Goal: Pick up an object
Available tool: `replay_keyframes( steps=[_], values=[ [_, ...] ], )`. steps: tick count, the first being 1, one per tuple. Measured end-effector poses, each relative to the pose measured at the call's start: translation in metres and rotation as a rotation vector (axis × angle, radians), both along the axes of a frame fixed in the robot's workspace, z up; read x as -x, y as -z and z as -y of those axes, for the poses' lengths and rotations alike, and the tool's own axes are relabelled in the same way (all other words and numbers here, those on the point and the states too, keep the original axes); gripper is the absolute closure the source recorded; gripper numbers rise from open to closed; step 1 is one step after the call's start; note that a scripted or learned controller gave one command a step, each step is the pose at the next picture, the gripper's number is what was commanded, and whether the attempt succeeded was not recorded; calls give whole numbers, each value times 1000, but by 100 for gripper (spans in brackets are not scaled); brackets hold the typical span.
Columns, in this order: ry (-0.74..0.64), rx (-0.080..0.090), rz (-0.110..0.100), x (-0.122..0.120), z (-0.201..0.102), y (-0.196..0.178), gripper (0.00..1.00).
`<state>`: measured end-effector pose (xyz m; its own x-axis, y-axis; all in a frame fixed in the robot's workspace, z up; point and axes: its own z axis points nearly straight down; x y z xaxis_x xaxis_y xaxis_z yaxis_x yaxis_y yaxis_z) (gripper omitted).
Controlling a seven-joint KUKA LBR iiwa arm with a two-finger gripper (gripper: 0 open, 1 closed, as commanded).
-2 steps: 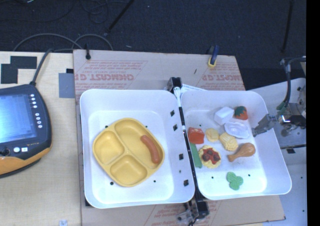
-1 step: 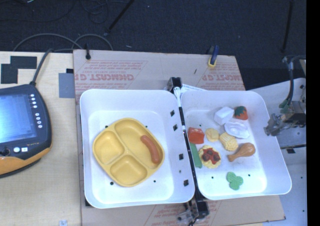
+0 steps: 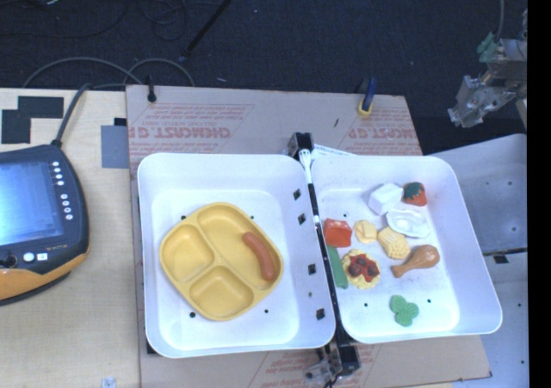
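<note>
Your gripper (image 3: 472, 107) sits at the upper right of the frame, well apart from both bins; you cannot tell from this view how its fingers stand. In the left bin (image 3: 172, 175), a yellow divided tray (image 3: 185, 253) carries a sausage (image 3: 261, 255) in its right compartment. The right bin (image 3: 465, 206) holds the toy foods clustered centre: a strawberry (image 3: 415, 194), a drumstick (image 3: 417, 260), broccoli (image 3: 403, 310), a small pizza (image 3: 362, 269).

arm: reaches in at upper right edge | hand (image 3: 472, 109): raised, angled down-left | holding: nothing seen
</note>
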<state>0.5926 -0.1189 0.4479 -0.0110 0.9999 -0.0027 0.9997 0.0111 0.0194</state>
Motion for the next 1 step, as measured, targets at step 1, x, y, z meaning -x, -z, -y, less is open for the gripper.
replay_keyframes(
  steps=[1],
  values=[
    [9,-5,-32,20,-31,110,100]
  ],
)
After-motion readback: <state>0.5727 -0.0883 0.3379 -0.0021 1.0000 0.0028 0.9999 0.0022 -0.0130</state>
